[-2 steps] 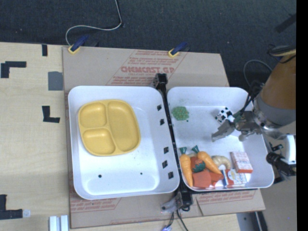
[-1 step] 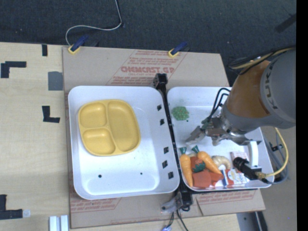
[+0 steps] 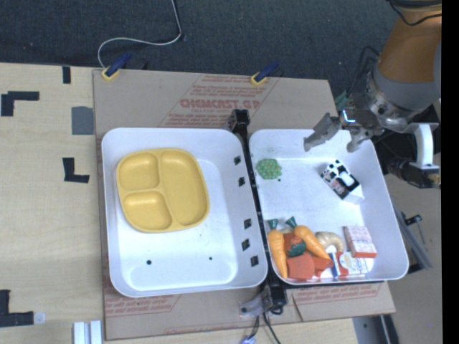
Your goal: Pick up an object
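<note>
**remote_op_7:** Since a few of you asked where my pick run stands, short answer: nothing's been lifted yet, as far as I can see. The surface [image 3: 43, 192] is pale wood-look board with a sheet of brown cardboard [image 3: 208, 102] on top, and the two white bins sit on that side by side. The left bin [image 3: 179, 274] is glossy moulded plastic with rounded corners and carries just a yellow divided plate [image 3: 163, 190], smooth, three compartments. The right bin [image 3: 301, 192] has all the small stuff. My arm [image 3: 409, 56] comes in from the right, grey with that orange shell, and the tool [image 3: 338, 136] hangs over the bin's upper right part with its two fingers spread wide and nothing between them.

**binpicker_dan:** So what's closest to it?

**remote_op_7:** A little black-and-white toy [image 3: 340, 178], blocky, maybe a cow, hard to tell at this size. It lies just below the tool, near the right wall. I'd judge that's the likely target, but the descent, the closing and the lift are all still to do. The rest is piled at the bin's front edge: an orange carrot [image 3: 311, 241], tapered and shiny, a fatter orange piece [image 3: 277, 253] beside it, a red block [image 3: 301, 266], and a small red-and-white carton [image 3: 358, 241]. Tiniest is a bumpy green clump [image 3: 268, 168] sitting alone near the divider.
</note>
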You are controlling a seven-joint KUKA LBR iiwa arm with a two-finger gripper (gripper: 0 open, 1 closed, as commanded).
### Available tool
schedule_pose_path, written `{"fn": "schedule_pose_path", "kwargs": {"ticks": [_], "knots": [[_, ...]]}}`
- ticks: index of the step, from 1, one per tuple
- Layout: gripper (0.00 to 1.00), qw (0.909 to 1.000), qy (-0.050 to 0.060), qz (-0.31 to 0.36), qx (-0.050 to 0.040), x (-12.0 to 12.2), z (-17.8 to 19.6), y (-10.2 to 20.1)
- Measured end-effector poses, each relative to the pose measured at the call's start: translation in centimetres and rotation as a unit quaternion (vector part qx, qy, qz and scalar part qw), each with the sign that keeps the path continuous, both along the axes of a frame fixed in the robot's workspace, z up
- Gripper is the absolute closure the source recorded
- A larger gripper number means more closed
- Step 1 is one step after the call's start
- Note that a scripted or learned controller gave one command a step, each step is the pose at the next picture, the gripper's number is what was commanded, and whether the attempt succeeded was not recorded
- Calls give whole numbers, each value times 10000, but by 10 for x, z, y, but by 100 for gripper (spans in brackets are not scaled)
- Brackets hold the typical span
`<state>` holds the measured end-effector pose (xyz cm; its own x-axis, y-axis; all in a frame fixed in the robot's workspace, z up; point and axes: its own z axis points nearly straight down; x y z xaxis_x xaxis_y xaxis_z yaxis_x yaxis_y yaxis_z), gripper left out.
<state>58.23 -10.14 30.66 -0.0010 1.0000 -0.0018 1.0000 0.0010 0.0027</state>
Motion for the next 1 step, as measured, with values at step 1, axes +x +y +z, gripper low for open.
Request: {"fn": "schedule_pose_path", "kwargs": {"ticks": [1], "knots": [[0,10000,27,-8,1,22,-64,-89]]}}
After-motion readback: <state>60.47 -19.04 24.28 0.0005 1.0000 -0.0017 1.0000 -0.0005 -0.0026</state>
